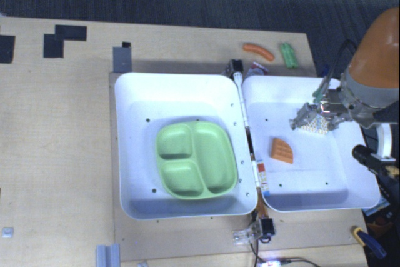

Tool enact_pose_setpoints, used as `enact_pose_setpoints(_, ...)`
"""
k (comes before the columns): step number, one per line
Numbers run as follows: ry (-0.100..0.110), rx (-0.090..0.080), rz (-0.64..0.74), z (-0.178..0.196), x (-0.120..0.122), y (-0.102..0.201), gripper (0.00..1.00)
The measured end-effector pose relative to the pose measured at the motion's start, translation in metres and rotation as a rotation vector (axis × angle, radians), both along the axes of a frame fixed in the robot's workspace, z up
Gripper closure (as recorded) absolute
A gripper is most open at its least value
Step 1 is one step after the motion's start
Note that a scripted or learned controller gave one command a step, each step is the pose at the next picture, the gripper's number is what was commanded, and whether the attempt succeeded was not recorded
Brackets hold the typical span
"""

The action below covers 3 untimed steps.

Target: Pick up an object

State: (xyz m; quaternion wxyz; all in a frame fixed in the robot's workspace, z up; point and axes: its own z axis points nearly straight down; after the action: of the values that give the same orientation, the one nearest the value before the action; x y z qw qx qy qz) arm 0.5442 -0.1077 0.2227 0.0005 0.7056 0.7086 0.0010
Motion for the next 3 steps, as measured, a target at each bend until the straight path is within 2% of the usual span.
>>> enact_pose_setpoints(1, -0.014, -0.005, -0.002, -0.13, 0.051, -0.028, 0.0)
enact_pose_setpoints(2, -0.006, -0.002, -0.003, -0.136, 0.002, -0.016, 0.0)
enact_pose_setpoints(3, -0.012, -0.002, -0.002, -0.124, 0.004, -0.015, 1.0)
